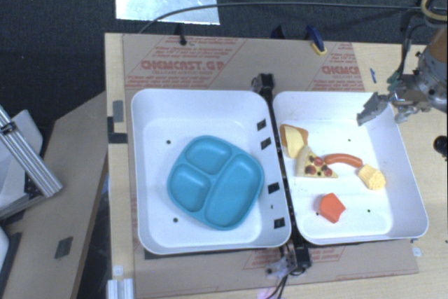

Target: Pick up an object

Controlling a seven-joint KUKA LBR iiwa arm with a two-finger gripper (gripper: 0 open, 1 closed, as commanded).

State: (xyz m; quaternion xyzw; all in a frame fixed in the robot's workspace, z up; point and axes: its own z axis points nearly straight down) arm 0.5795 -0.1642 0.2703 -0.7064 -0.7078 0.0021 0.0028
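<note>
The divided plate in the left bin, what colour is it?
The plate is light blue, in the camera view.

One fixed camera looks down at a slant from above the bench (231,56), taking in both white bins (154,115) from moderate height.

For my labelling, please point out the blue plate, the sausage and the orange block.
blue plate (215,182): camera view, its centre ridge.
sausage (343,160): camera view, its middle.
orange block (332,207): camera view, its top face.
</note>
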